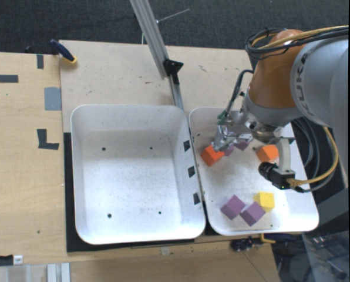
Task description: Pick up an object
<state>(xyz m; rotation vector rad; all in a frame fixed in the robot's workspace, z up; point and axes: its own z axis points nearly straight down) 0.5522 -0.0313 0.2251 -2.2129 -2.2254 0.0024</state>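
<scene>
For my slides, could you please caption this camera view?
KUKA arm's hand low over an orange block in the right bin.
</scene>
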